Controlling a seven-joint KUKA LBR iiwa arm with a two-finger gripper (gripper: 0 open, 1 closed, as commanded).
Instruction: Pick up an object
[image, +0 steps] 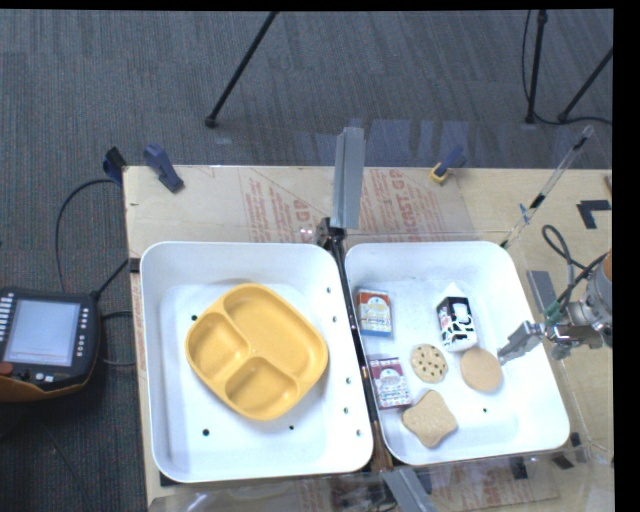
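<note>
The right bin (500, 262) holds several small items. Two red boxes lie near its left wall, one (375, 311) farther back and one (389, 382) nearer the front. A black-and-white milk carton (457, 322) lies in the middle. In front of it are a chocolate-chip cookie (429, 363), a round tan disc (481, 370) and a slice of toast (430, 418). My gripper (518, 342) reaches in over the bin's right rim. It sits just right of the tan disc and carries nothing that I can see.
The left bin (165, 300) holds a yellow divided plate (256, 350). A grey upright post (348, 185) stands behind the seam between the bins. Cables and a thin rod run along the bench's right side (555, 240). A tablet controller (45, 335) lies on the floor at left.
</note>
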